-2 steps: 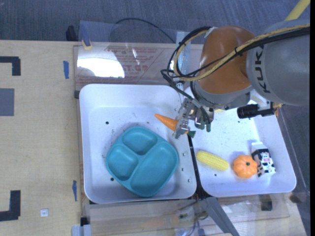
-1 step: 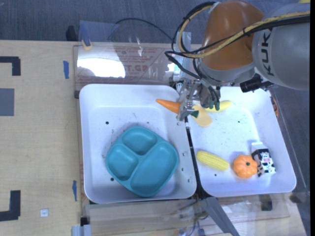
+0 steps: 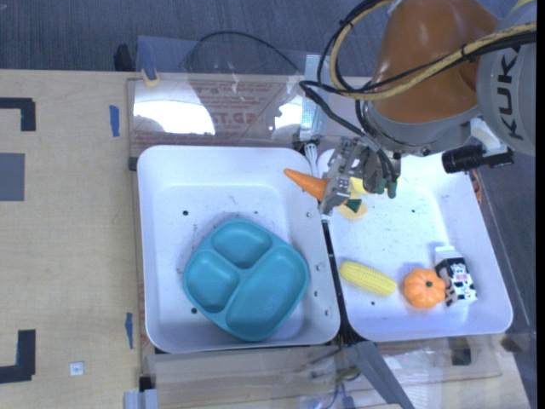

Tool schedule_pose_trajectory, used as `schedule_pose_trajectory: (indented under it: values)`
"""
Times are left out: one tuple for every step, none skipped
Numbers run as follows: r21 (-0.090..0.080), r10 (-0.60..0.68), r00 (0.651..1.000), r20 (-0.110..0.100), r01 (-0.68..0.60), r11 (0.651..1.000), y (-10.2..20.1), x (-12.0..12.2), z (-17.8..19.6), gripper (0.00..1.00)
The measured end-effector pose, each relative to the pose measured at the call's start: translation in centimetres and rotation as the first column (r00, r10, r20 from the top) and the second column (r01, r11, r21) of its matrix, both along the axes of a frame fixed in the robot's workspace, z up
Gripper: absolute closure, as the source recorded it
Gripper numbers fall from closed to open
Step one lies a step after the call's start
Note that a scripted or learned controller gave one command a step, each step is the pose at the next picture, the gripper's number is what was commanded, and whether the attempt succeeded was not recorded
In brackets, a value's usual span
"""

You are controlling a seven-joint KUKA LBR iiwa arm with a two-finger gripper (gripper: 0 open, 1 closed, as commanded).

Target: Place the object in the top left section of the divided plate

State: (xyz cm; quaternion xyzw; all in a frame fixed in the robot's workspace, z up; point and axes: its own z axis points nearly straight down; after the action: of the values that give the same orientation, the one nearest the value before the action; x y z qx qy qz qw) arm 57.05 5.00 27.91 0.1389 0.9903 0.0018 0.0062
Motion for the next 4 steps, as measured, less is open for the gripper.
schedule_pose_trajectory:
  values:
    - [-0.004, 0.145, 0.989, -0.003, -0.145, 0.989, -5.9, 2.5, 2.5, 1.0]
    - [-0.006, 0.199, 0.98, 0.004, -0.199, 0.98, -6.6, -7.5, 13.2, 1.0]
    - [0.0, 0.12, 0.993, -0.017, -0.12, 0.993, -9.0, -9.1, -1.9, 1.0]
    - [0.0, 0.155, 0.988, -0.017, -0.155, 0.988, -10.4, -9.2, -9.8, 1.0]
